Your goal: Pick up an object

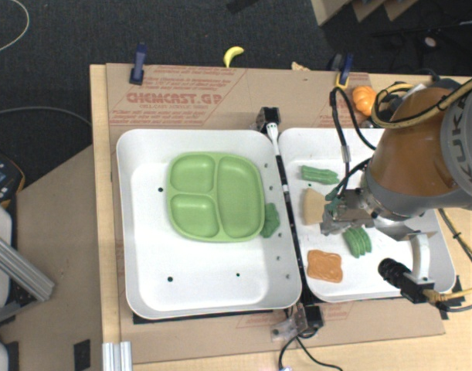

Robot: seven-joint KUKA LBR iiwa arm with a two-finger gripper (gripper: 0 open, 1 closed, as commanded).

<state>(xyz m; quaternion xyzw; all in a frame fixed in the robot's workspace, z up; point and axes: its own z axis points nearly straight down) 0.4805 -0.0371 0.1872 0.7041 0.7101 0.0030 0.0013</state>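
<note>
Arm in from the right, wrist bent down over the right bin (444,273).

I see the grey arm (421,161) with its orange band above that bin, the wrist pointing down and leftward. The gripper (340,219) hangs low near the bin's left half; its metal end is too cluttered for me to read.

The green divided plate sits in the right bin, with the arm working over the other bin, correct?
Not quite. The camera view shows the green divided plate in the left bin. The arm is over the right bin, beside the food pieces.
</note>
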